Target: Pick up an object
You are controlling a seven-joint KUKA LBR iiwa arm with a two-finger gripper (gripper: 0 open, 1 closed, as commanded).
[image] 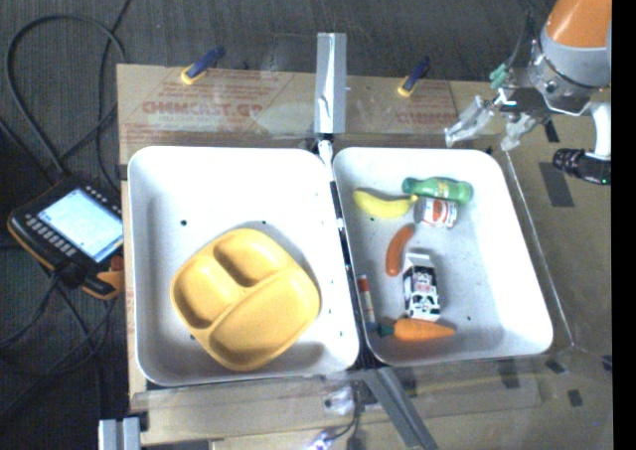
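The right bin holds a yellow banana, a green bottle lying on its side, a small red-and-white can, a red sausage, a white toy car, an orange carrot and a thin marker. My gripper hangs above the bench just beyond the right bin's far right corner, apart from every object. It is open, its pale fingers spread, and nothing sits between them.
The left bin carries a yellow divided plate. A metal post stands behind the seam between the bins. Blue-and-yellow clamps hold the board at the back. A teach pendant lies on the floor at left.
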